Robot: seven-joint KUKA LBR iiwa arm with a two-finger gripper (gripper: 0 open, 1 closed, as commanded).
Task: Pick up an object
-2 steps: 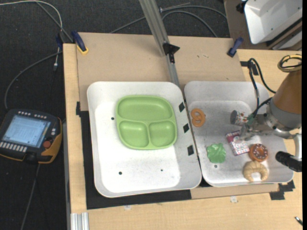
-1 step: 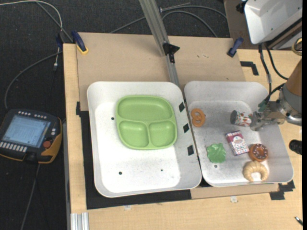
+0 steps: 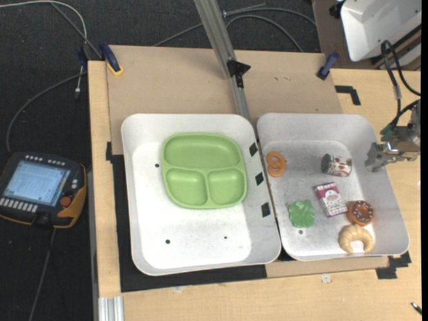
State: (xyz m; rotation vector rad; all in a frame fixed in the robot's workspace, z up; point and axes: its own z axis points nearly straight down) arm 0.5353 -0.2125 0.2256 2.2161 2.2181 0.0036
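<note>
Croissant (image 3: pixel 356 238), doughnut (image 3: pixel 361 212) and can (image 3: pixel 336 165) share the right bin (image 3: pixel 382 179); gripper (image 3: pixel 382 154) state unclear.

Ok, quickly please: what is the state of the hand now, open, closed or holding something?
Hand: at the right bin's right rim; cannot be told.

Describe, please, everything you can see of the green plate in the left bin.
The green divided plate is a light green tray with rounded corners; it looks like smooth plastic. It has three compartments: one long compartment across the far side and two smaller ones along the near side, separated by raised ridges. All three hold nothing. It lies flat and right side up on the floor of the left white bin, toward the far part of that bin and slightly turned. It touches only the bin floor; no other object lies against it.
</note>
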